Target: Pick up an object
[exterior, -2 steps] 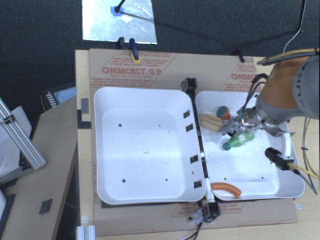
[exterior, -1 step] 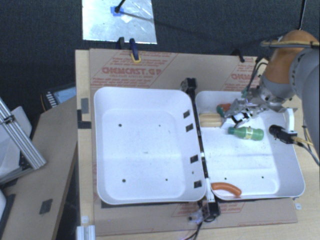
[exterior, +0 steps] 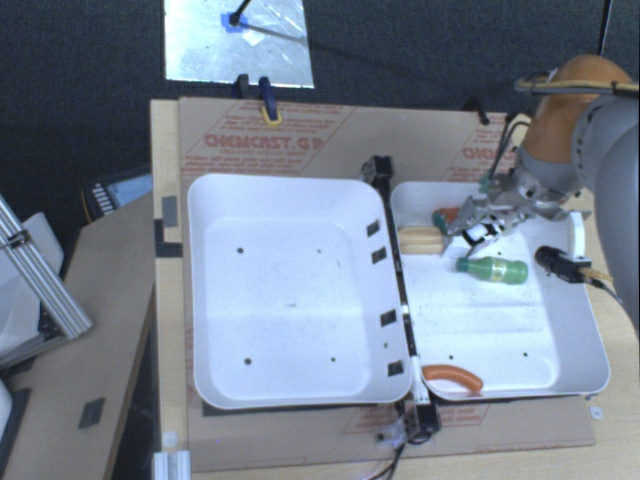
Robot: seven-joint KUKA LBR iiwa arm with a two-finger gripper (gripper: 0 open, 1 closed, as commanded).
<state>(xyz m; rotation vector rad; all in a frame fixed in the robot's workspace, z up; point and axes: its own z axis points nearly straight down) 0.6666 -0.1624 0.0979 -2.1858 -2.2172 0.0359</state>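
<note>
Right bin (exterior: 590,353): green bottle (exterior: 493,269) just below end effector (exterior: 470,230).

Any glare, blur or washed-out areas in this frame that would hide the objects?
Camera view: the shiny metal sheet at the top throws glare; the shallow white right bin is bright but not blown out; the green plastic bottle and orange curved piece read clearly; the two-finger gripper looks slightly soft.

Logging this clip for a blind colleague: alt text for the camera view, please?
The arm's claw hangs low in the right bin, above a green bottle and beside a tan block. An orange piece lies at that bin's near edge.
</note>
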